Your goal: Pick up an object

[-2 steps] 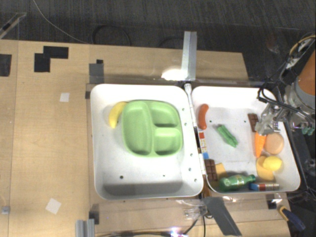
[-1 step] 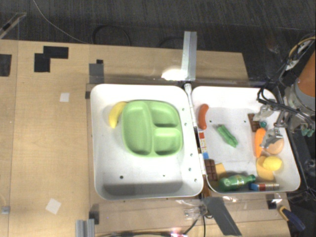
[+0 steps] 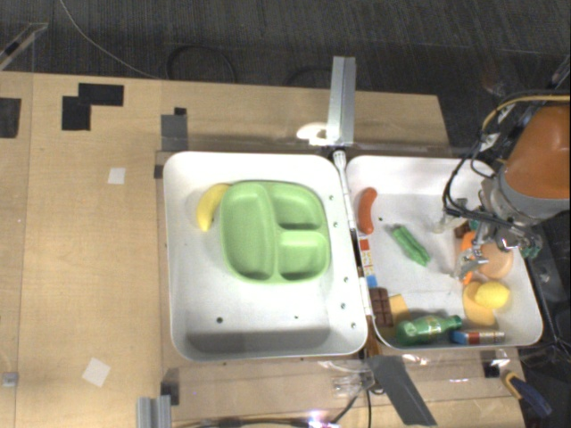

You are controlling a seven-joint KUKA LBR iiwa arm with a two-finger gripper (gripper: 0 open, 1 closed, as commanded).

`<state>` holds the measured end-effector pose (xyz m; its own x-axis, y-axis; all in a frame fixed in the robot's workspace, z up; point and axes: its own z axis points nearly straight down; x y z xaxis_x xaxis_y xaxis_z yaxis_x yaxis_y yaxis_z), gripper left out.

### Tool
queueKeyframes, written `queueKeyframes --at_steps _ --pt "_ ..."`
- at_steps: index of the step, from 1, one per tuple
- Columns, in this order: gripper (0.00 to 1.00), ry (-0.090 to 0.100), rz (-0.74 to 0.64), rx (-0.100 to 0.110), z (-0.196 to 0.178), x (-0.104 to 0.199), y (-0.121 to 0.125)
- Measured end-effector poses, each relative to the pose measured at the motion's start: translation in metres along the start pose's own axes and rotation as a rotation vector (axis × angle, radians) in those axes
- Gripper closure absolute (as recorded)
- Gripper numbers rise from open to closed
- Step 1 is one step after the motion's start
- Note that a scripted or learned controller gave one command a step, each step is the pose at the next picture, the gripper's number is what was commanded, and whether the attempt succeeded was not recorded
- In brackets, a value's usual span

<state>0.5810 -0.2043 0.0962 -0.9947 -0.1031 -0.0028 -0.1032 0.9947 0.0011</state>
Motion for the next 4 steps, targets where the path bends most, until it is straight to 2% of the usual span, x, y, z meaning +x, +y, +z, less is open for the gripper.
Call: queueKeyframes --at_steps 1,2,3,4 --pt "0.0 -0.013 0.087 0.004 0.007 0.021 0.002" --pt "0.0 -0.014 0.25 0.005 0.006 0.072 0.006" --pt "1.0 -0.032 0.243 0.01 -0.009 0.066 0.005" --pt "1.0 -0.021 0.264 0.006 -0.14 -0.026 0.005"
